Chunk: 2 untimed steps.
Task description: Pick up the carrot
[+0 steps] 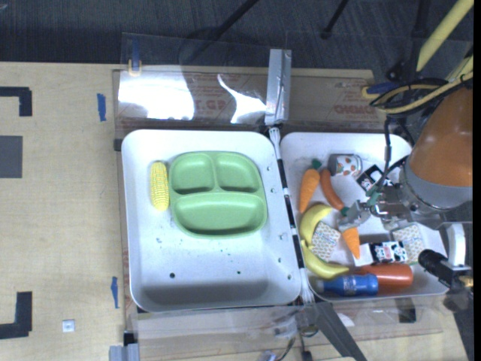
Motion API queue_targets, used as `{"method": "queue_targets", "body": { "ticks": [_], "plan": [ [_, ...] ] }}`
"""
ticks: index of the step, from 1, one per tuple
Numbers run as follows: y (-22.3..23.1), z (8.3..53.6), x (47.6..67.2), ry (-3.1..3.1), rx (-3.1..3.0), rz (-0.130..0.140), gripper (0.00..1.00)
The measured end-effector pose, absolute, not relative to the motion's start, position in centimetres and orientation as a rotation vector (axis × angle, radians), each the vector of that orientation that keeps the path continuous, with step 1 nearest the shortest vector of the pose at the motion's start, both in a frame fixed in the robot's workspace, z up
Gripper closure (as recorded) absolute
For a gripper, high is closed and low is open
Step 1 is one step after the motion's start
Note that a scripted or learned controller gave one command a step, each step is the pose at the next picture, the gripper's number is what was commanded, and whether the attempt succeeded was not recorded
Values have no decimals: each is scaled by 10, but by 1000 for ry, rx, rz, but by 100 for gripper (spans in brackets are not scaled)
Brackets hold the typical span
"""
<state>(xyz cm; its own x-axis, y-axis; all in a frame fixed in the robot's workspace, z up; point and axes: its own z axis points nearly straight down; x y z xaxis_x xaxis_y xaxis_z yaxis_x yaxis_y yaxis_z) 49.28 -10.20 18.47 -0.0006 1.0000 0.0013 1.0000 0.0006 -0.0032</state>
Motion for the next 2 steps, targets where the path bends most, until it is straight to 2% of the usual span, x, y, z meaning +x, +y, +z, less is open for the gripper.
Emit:
{"method": "queue_targets", "body": {
  "ticks": [1,2],
  "plan": [
    [-125,100,511,-2320,-2139,-12,0],
    [-106,93,496,-2443,-2013,-18,0]
  ]
}}
